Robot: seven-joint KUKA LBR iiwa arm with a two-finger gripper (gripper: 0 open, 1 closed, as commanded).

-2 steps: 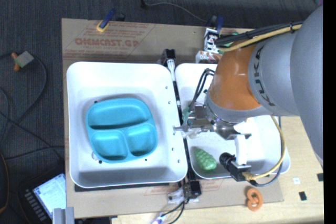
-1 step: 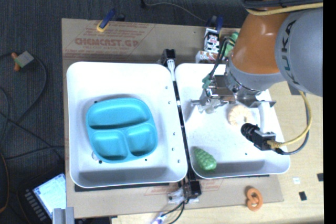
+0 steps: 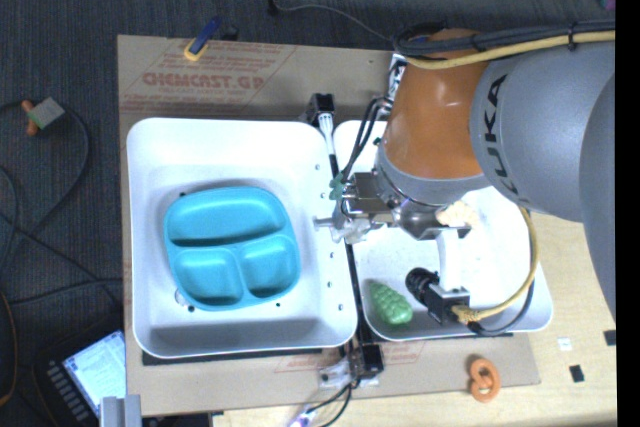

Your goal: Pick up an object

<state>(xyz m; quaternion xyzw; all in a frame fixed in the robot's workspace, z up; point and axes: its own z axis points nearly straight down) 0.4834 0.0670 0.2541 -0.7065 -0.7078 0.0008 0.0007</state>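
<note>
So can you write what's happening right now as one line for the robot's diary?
arm: over right bin | green toy: lying in right bin | blue tray: in left bin

Reaches in from the right as a thick grey arm (image 3: 545, 130), bent downward, orange band (image 3: 435, 110) turned toward the camera. Ends in a metal wrist block with the gripper (image 3: 352, 207) beneath it, largely hidden by the arm's own bulk. Carries cables looped along wrist and forearm.
</note>
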